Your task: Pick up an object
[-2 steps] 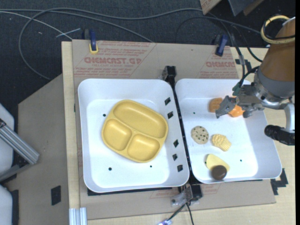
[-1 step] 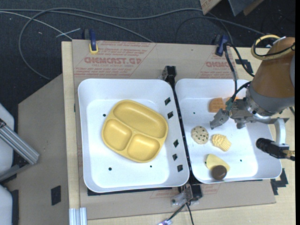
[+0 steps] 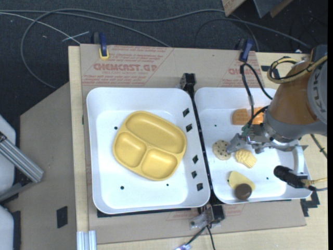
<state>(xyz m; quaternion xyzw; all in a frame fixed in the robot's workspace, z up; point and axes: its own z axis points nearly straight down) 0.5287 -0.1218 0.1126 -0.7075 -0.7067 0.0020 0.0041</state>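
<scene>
Dark carpet with loose cables surrounds the desk (image 3: pixel 130 61), whose board carries two shallow white bins side by side. My left bin (image 3: pixel 99 155) holds a yellow divided plate (image 3: pixel 150 145) and nothing I mean to grasp. The candidates sit in the right bin (image 3: pixel 218 100): a speckled cookie (image 3: pixel 221 150), a ridged pale-yellow piece (image 3: pixel 246 158), an orange block (image 3: pixel 241 116) nearer the far wall, and a yellow wedge (image 3: pixel 238 179) with a brown round piece (image 3: pixel 243 192) touching it at the near rim.

I read the arm (image 3: pixel 294 105) as low over the bin, with the tool (image 3: pixel 243 141) between the cookie and the ridged piece — just beside both. From this slant I cannot tell whether it is apart or together, and I see nothing clamped in it, so I judge the pick as not yet made.

To do this step well, I would commit to one target. The ridged piece looks the better choice: it stands taller than the flat cookie and its ridges should give grip. I would centre over it, approach across its narrow side, and descend straight — a skewed descent may nudge it toward the cookie or the wedge. The cookie lies flat on the floor of the bin and would likely slip. Before lifting, I would confirm the piece sits squarely inside the grasp, then rise slowly.
</scene>
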